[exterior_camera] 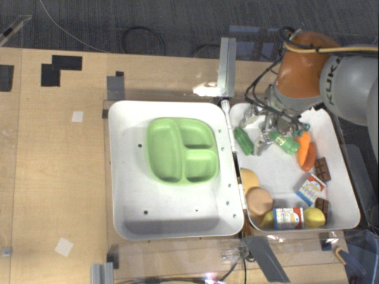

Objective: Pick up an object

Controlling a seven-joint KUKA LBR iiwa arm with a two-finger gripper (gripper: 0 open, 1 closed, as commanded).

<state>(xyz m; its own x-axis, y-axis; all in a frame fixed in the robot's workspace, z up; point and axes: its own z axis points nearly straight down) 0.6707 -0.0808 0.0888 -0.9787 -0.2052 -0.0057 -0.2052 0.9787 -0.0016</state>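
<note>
My gripper [267,139] hangs low over the far part of the right bin [349,212], under the orange wrist band. A green bottle-like object [243,141] lies just to its left by the bin's left wall. Another green object [289,145] lies just to its right, beside an orange carrot [304,150]. The arm hides part of the bin floor behind the gripper.
The right bin also holds a brown chocolate bar [321,169], a small carton [310,189], a labelled yellow bottle [294,218], a round tan object [259,200] and a yellow piece [249,177]. A green divided plate [180,149] sits in the left bin [127,218].
</note>
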